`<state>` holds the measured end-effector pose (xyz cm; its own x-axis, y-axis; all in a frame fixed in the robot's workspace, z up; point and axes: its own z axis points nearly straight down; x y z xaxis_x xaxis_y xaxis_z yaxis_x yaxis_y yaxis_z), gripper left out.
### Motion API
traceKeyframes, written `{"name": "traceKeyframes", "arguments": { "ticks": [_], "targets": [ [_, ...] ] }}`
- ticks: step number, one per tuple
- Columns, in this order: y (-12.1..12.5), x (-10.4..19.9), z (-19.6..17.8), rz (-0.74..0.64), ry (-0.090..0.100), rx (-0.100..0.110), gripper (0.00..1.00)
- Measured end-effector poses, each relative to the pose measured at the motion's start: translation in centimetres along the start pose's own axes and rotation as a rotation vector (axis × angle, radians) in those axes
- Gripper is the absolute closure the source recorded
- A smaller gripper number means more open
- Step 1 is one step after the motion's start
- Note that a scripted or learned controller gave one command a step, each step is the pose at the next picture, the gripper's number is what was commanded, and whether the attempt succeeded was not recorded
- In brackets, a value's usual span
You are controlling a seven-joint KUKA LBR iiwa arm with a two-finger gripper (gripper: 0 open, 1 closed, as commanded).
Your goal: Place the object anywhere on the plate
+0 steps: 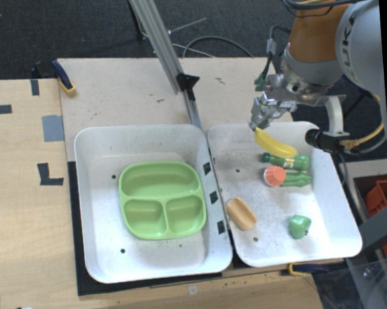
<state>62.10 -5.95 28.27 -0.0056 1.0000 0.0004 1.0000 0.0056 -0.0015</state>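
While the gripper (260, 120) hangs over the far edge of the right bin (339, 229), we see its fingertips right at the upper end of the banana (275, 143), but we cannot tell whether they are clenched on it or merely touching it. We see the banana lying in the far part of that bin, its long axis running on a slant from the upper left, under the gripper, down to the lower right, where its tip points toward the green bottles (292, 169). Just beside it, toward us, sit those bottles and a red, round piece (274, 176) touching them. Nearer the front we find a bread roll (241, 213) by the bin's left wall and a small green pepper (298, 226) to its right. Across the divide, we see the green plate (162, 199) with three compartments resting in the left bin (98, 211), well apart from the banana.
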Motion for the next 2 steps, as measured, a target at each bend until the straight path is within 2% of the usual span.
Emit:
{"name": "traceKeyframes", "arguments": {
  "ticks": [1, 2],
  "targets": [
    [0.9, 4.7, 1.9, 0.000, 0.000, 0.002, 1.00],
    [0.8, 10.5, 2.1, -0.002, 0.001, 0.001, 1.00]
  ]
}}
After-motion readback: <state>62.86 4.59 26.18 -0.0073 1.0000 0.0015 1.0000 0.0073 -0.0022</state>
